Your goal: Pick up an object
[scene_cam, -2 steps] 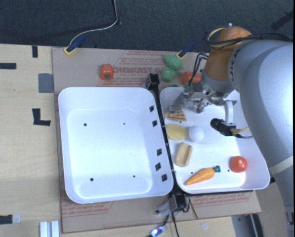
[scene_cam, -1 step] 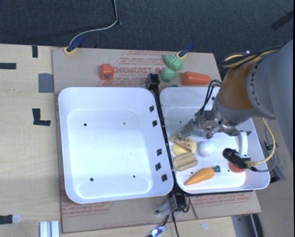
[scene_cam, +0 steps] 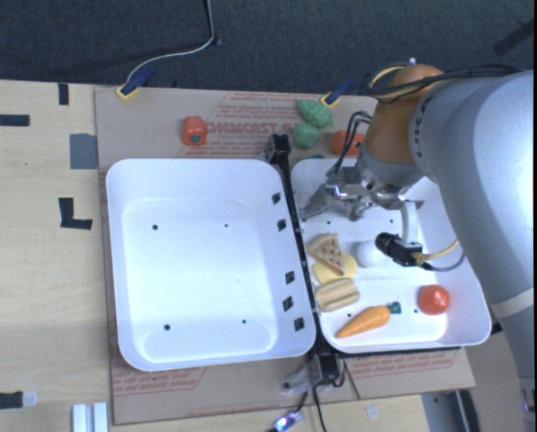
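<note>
The right bin (scene_cam: 461,331) holds several toy foods: a cheese wedge (scene_cam: 327,253), a bread roll (scene_cam: 335,293), a carrot (scene_cam: 365,321), a red tomato (scene_cam: 433,300) and a small white ball (scene_cam: 367,254). My gripper (scene_cam: 326,202) reaches down into the upper left part of this bin, just above the cheese wedge. Its dark fingers (scene_cam: 315,207) point left toward the divider between the bins. I see nothing held between them.
The left bin (scene_cam: 133,187) sits beside the right one. On the cardboard behind the bins lie a small red-orange toy (scene_cam: 193,130), two green toys (scene_cam: 315,112) (scene_cam: 305,137) and an orange piece (scene_cam: 347,141). My bulky grey arm covers the right side.
</note>
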